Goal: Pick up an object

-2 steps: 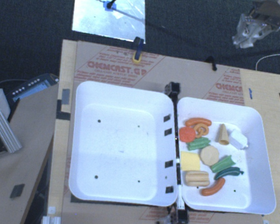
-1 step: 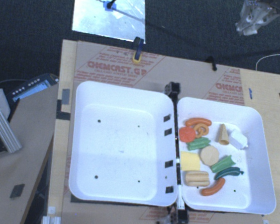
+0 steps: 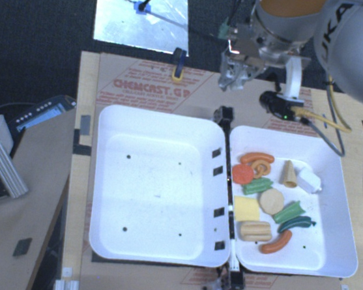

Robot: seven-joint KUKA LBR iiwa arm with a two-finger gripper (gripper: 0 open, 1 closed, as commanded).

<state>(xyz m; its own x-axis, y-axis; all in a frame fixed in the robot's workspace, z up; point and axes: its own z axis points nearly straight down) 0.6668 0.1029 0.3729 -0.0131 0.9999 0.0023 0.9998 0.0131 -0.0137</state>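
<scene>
A: Starting low right: sausage point(image 3: 276, 242), bun point(image 3: 255, 231) and cheese point(image 3: 247, 209) crowd the right bin's point(image 3: 337, 213) front; peppers point(image 3: 294, 216), tomato point(image 3: 243, 173) and cone point(image 3: 288, 173) sit further up.

B: Left bin point(image 3: 156, 190)?

A: Bare white floor. Gripper point(image 3: 233, 75) hangs at top centre, beyond both bins, nothing in it; spread or closed, cannot tell.

B: Risk?

A: Pieces touch. A descent probably nudges neighbours or closes on two.

A cluster of toy foods point(image 3: 270, 201), sausages, green pods, yellow slab, tomato, bun, lies loose in the right bin point(image 3: 339, 226).
</scene>
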